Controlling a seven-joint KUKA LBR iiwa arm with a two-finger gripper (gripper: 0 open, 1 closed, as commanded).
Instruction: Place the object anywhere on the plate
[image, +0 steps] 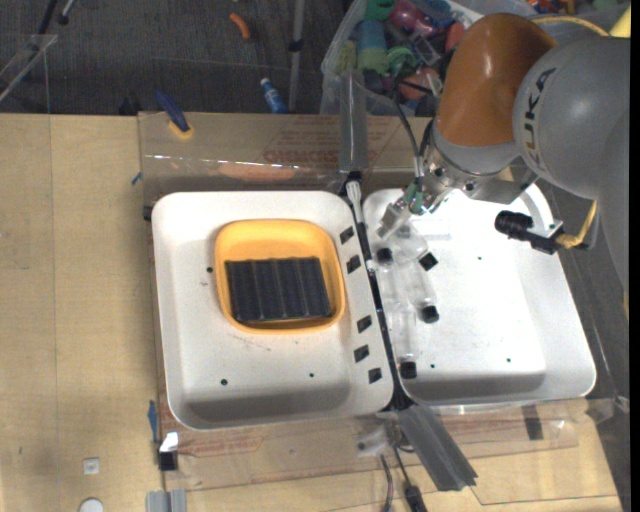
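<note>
A yellow plate (230, 245) lies in the left bin (190, 350). On it rests a dark, ribbed rectangular object (278, 290) that covers most of the plate's floor. My gripper (407, 285) is in the right bin (500, 330), low over its left side, close to the divider between the bins. It is made of clear plastic with small black pieces and stands apart from the plate and the dark object. I see nothing in the gripper.
The divider (365, 300) between the bins carries several black marks. The grey arm with its orange band (490, 80) hangs over the right bin's back edge. A short black part (520, 227) juts out beside it. Colourful clutter (400, 30) lies beyond the bench.
</note>
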